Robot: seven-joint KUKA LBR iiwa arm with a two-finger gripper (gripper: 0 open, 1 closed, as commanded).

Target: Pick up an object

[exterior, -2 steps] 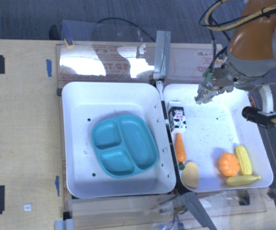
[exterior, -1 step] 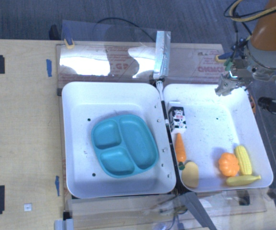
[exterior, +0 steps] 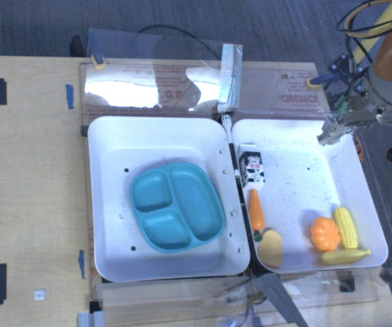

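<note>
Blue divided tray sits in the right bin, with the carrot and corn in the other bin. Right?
Not quite. The camera view shows the blue divided tray in the left bin; the carrot and corn lie in the right bin.

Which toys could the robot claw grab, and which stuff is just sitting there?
For grabbing, all in the right bin:
carrot
pear
orange pumpkin
corn cob
banana
small black-and-white toy
The claw is at that bin's far right corner.

Just sitting there:
blue divided plate
left bin
</note>
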